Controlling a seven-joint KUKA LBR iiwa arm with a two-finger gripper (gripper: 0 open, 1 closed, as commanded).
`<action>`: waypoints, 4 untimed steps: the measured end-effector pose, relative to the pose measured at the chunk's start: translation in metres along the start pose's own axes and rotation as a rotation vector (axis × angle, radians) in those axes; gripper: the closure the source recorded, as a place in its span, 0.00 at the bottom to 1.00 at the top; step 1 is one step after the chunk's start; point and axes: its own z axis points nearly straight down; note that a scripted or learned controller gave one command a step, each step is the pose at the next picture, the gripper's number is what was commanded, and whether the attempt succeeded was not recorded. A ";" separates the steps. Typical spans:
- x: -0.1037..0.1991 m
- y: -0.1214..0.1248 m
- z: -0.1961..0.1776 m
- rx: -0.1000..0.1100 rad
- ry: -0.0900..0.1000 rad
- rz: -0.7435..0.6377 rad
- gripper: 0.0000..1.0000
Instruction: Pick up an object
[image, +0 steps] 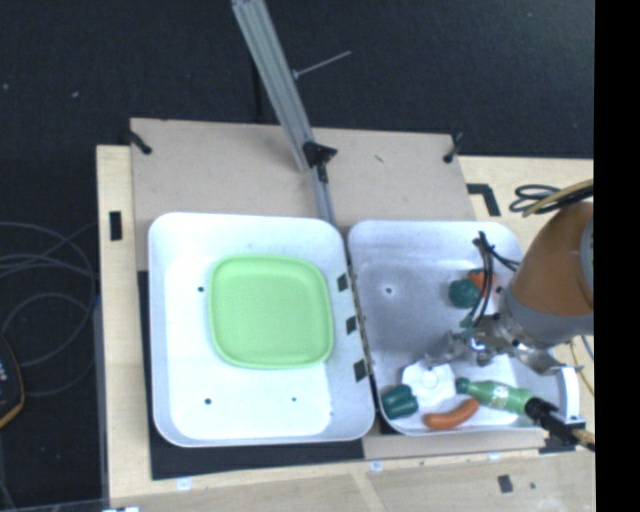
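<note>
Along the lower edge of the right bin (400, 262), toward the bottom right of the frame, lie an orange sausage-shaped piece (450, 414), a green bottle with a black cap (500, 396) just above it, a dark green cup (398, 401) in the bin's lower left corner, and a small white object (428, 379) beside the cup. Just above these sits the gripper (468, 345), low over the bin floor — whether its jaws are apart or together cannot be told. The grey arm with its orange band (553, 270) fills the right of the frame. Higher in the bin, a teal round object (462, 292) rests next to cables and something orange. The left bin (180, 330) holds a light green square plate (270, 311). A grey pole (280, 80) rises toward the upper middle.
</note>
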 end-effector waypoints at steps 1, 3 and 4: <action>-0.001 0.001 0.017 -0.006 -0.002 0.000 0.00; 0.002 -0.001 -0.038 -0.009 -0.001 -0.001 1.00; 0.007 0.004 -0.083 -0.010 -0.001 -0.002 1.00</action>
